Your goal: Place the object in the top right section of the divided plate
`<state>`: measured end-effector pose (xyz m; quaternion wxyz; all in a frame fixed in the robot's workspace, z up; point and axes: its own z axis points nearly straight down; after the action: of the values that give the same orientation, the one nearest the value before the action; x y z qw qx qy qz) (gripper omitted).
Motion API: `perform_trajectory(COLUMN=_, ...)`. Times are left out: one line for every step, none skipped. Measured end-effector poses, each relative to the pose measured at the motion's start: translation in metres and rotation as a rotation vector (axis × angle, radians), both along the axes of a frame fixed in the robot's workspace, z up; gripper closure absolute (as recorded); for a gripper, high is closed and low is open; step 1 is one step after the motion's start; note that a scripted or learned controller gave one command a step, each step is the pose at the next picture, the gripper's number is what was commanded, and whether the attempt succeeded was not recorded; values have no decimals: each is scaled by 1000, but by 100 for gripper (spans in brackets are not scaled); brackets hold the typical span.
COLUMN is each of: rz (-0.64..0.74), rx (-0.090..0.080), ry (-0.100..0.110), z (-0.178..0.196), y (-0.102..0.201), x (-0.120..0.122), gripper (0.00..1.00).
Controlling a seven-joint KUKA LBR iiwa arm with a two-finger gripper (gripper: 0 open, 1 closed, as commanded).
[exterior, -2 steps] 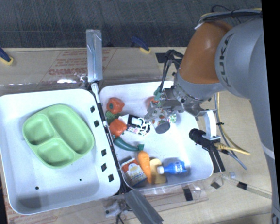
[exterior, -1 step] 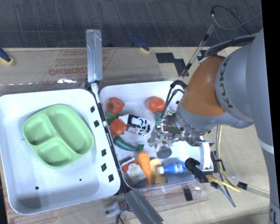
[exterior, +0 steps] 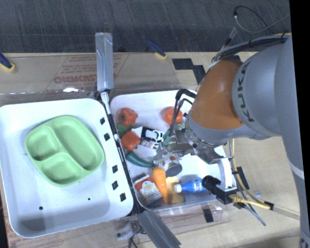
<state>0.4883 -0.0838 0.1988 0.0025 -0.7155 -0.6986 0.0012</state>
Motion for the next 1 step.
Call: perform_trajectory(rz=-51, rx=-1, ry=0, z=-8, y=55, x=-12, gripper=100)
